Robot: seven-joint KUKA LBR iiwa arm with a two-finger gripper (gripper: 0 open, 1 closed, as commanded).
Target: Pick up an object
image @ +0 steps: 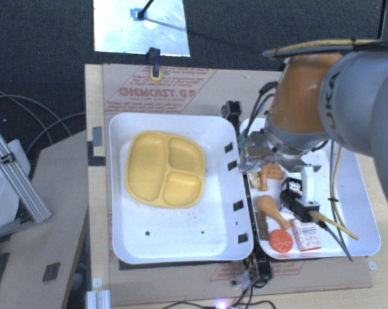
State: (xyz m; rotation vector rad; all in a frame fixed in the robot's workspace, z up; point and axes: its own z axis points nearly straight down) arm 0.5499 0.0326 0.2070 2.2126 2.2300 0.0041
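My claw (255, 158) is over the right bin (358, 205), at its far-left corner, tucked under the wrist; I can't tell if it's wide or narrow. Tan toy (269, 174) just beside it. Wooden spoon (271, 209) and red disc (281, 241) are nearer the front. Yellow plate (165, 169) is in the left bin (181, 237).

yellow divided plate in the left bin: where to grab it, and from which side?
Probably the rim: the yellow plate lies flat in the left bin and looks too wide to span. Come straight down on the edge nearest the arm, pinching the raised lip between a compartment and the outside.
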